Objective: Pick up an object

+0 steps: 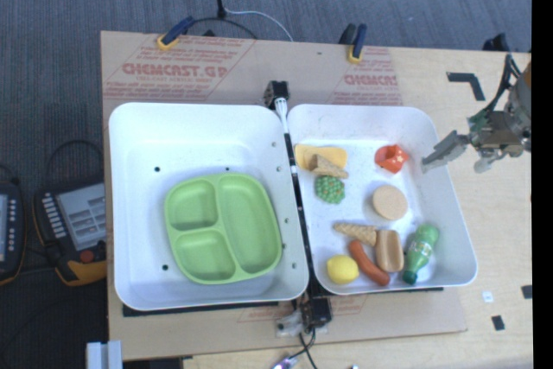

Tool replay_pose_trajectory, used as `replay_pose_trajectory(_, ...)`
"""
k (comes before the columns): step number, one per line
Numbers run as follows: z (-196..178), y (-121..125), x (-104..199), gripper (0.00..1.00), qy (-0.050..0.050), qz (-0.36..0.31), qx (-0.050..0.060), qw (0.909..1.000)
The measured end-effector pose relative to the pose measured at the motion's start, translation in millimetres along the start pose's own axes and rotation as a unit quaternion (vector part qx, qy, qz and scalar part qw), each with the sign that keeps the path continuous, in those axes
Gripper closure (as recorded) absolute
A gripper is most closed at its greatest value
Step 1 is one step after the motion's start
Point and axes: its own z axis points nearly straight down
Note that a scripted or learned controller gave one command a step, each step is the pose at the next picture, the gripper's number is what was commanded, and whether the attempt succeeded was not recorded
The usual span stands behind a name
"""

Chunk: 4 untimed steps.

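The right bin (449,212) holds several toy foods: a yellow cheese wedge with a tan piece (321,158), a red pepper (390,156), a green bumpy vegetable (329,188), a tan round disc (390,203), a waffle cone (356,231), a hot dog (390,251), an orange sausage (370,264), a lemon (343,270) and a green bottle (419,252). My gripper (458,158) hangs over the bin's upper right rim, right of the red pepper. It is open, with nothing between its fingers.
A green three-part plate (225,226) lies in the left bin (138,151). Clamps (352,43) and cables sit along the bench's far edge. A black clip (277,92) stands where the bins meet at the back.
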Motion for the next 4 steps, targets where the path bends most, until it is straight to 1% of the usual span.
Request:
replay_pose_trajectory(1,186.9,-34.5,46.7,0.0,0.0,-0.057,0.0,0.9984)
replay_pose_trajectory(2,191.3,-38.4,98.7,0.0,-0.006,-0.042,-0.01,0.9991)
replay_pose_trajectory(3,192.2,19.0,92.9,0.0,-0.001,-0.084,-0.005,0.9964)
replay_pose_trajectory(4,192.4,76.8,105.2,0.0,-0.002,-0.093,-0.006,0.9957)
